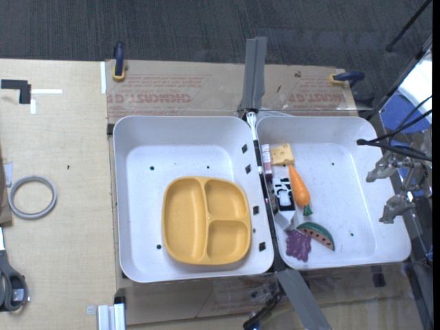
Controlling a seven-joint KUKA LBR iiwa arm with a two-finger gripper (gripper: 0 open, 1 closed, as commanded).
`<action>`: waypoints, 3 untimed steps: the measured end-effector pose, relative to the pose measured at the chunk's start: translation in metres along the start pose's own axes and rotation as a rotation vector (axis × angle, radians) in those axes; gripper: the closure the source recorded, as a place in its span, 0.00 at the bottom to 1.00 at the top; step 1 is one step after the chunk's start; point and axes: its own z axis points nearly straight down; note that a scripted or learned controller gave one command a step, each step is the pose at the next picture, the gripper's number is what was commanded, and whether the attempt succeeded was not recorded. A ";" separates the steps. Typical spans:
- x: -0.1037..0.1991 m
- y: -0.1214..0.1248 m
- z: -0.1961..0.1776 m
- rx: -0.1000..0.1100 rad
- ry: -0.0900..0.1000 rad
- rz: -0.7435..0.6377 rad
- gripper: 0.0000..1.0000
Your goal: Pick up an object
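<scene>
In the right bin (344, 249), several small toys lie along the left wall. They are a yellow cheese wedge (281, 155), an orange carrot (298, 186), a black-and-white item (282, 194), a watermelon slice (316, 236) and purple grapes (298, 245). My gripper (378, 198) hangs over that bin's right rim, well to the right of the toys. Its two metal fingers (393, 209) stand apart with nothing between them.
A yellow divided plate (206, 220) lies in the left bin (137, 184). On the bench to the left are a grey ring (31, 196) and scissors (12, 287). Clamps hold the cardboard behind the bins. The right bin's middle floor is bare.
</scene>
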 end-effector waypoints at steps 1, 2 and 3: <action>-0.050 0.039 0.125 0.000 0.000 0.114 0.00; -0.117 0.001 0.129 0.001 -0.002 0.693 0.00; -0.141 0.067 0.114 0.002 -0.001 1.138 0.00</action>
